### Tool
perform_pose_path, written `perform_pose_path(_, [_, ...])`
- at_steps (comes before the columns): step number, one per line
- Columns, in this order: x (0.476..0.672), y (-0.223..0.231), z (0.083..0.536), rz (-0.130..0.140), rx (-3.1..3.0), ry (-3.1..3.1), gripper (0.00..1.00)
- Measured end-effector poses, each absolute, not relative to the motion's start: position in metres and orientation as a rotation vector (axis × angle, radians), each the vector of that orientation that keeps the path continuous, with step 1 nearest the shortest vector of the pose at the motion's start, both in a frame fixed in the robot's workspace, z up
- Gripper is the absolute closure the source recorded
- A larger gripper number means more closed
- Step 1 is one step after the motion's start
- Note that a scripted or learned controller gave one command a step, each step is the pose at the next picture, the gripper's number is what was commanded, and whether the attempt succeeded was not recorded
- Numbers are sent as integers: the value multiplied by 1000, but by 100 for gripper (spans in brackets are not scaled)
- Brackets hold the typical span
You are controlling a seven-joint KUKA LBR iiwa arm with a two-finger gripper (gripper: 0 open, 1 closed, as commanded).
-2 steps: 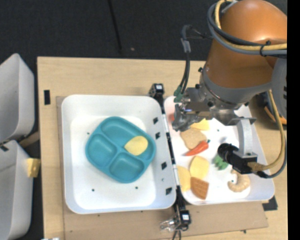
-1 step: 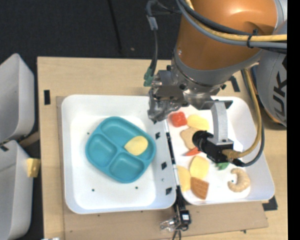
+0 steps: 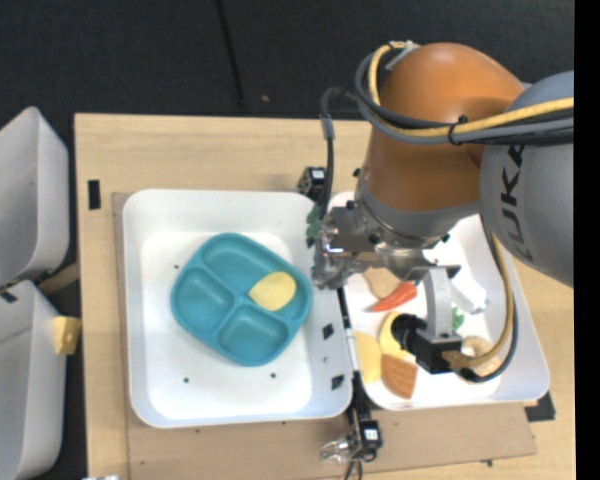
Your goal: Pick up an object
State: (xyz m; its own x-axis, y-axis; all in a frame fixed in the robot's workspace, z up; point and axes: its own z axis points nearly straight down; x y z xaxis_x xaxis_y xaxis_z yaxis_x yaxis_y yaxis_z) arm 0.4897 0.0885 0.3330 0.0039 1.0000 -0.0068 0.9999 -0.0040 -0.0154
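My gripper (image 3: 385, 271) hangs low over the left part of the right bin (image 3: 525, 368), mostly hidden under the big orange wrist. Just below it lies an orange-red pepper-like toy (image 3: 393, 296), with a pale beige piece (image 3: 380, 283) touching it. Whether anything is held I cannot tell. Near the bin's front lie a yellow piece (image 3: 366, 351) and a brown bread-like slice (image 3: 400, 375). A white item with a green bit (image 3: 467, 298) lies to the right.
The left bin (image 3: 150, 388) holds a blue divided plate (image 3: 230, 313) with a yellow oval toy (image 3: 272, 290) on it. A narrow ridge (image 3: 332, 328) separates the two bins. White casings stand off the bench at the far left (image 3: 20, 198).
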Motion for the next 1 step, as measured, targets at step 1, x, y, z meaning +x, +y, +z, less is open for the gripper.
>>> perform_pose_path(1, [492,42,460,-8,-2231,-2224,100])
